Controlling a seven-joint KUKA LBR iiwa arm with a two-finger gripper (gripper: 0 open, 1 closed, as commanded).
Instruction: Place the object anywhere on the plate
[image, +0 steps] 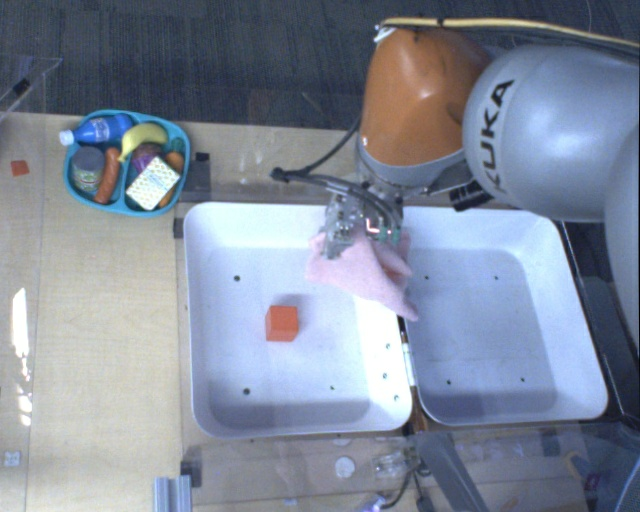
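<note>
My gripper (350, 225), near the frame's upper middle, is closed on a pink cloth (362, 272) hanging over the seam between the white bins (215, 400), so lifting looks done while placing it on a plate remains.

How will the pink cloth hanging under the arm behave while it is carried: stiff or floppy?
Probably floppy: the pink cloth drapes in folds below the pincer and trails to a corner over the rim between the left bin and right bin. It looks light, so it may sway, and land crumpled.
</note>
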